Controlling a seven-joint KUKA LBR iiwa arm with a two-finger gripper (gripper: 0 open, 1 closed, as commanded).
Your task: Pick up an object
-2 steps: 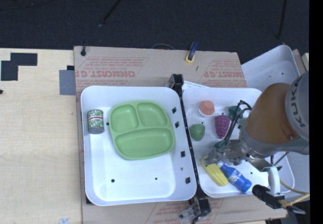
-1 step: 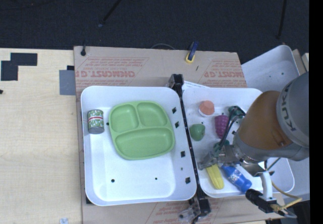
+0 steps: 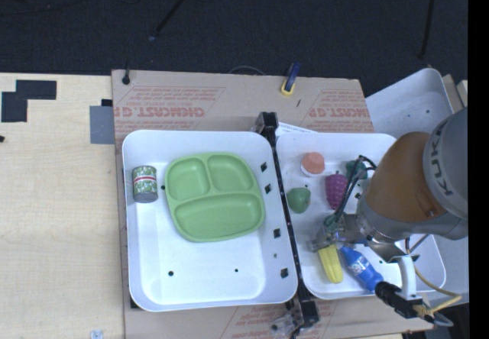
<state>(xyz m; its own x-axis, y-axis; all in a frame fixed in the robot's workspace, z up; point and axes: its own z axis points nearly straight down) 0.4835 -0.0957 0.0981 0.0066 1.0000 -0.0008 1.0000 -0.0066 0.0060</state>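
Note:
The right bin [image 3: 306, 284] holds a yellow corn cob [image 3: 330, 263], a blue bottle-like toy [image 3: 362, 269], a green pepper-like toy [image 3: 298, 198], a purple grape bunch [image 3: 335, 190] and an orange-topped round piece [image 3: 312, 163]. My gripper [image 3: 330, 237] hangs low over the right bin, just above the corn cob and left of the blue toy. The arm's orange band and wrist cover much of the bin's right half. Nothing shows between the fingers.
The left bin [image 3: 153, 269] carries a green divided plate [image 3: 214, 196] and a small can [image 3: 144, 182] by its left wall. A black divider clamp [image 3: 269, 125] sits between the bins. Cardboard lies under both bins.

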